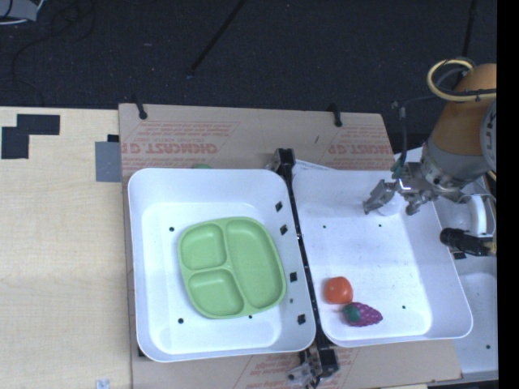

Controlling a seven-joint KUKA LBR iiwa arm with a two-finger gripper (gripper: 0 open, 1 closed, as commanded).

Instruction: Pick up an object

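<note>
Gripper [395,198] is hovering w/ fingers apart and holding nothing over the right bin [442,314] upper edge, well apart from orange toy [338,289] & purple grapes [362,314], so pick is not yet starting.

From my remote station, I see two white bins side by side on a cardboard sheet [243,136] printed with reversed red lettering. The left bin [154,217] holds a green three-compartment plate [233,267], lying flat near its centre. The right bin [422,298] sits at the plate's three o'clock. A pale wooden bench [57,258] lies at nine o'clock.
</note>
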